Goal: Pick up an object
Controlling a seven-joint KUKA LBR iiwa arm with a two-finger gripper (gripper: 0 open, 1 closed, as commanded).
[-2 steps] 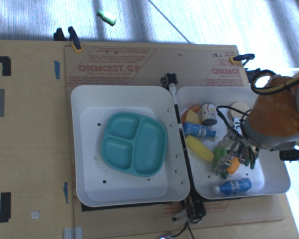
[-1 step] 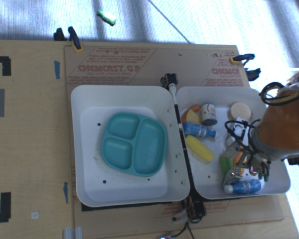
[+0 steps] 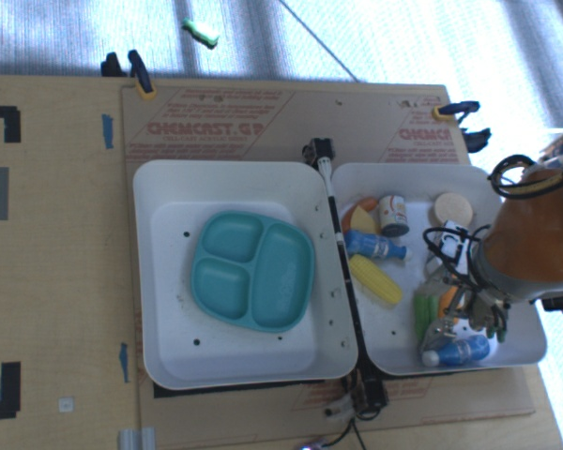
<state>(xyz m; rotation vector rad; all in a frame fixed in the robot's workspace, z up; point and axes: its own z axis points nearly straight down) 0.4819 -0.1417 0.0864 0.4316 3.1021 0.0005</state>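
Two shallow white plastic bins sit side by side on a brown cardboard sheet (image 3: pixel 216 120) printed with red lettering, near the centre of the frame. The left white bin (image 3: pixel 159 279) holds one thing: a teal plastic divided plate (image 3: pixel 253 270) with three compartments, lying flat in the middle of the bin floor, turned a little askew.

The right white bin (image 3: pixel 521 350) holds the loose objects. Near its upper left lie an orange and red rounded toy food piece (image 3: pixel 359 218) and, just beside it, a small cylindrical can with a pale label (image 3: pixel 392 215). A round beige disc (image 3: pixel 452 207) lies at the upper middle. Below the can, a blue plastic bottle-shaped toy (image 3: pixel 375 247) lies on its side, and just under that a yellow toy corn cob (image 3: pixel 375 280) lies slanted. At the lower middle stands a green oblong object (image 3: pixel 425 315), and beneath it, close to the lower wall, a blue and white bottle (image 3: pixel 460 352) lies on its side.

The grey arm with its orange band (image 3: pixel 535 237) reaches in from the right edge of the frame. The gripper (image 3: pixel 460 315) is low in the right bin, just beside the green object and above the blue and white bottle; dark cables and fittings clutter it, so whether it grasps anything cannot be told.
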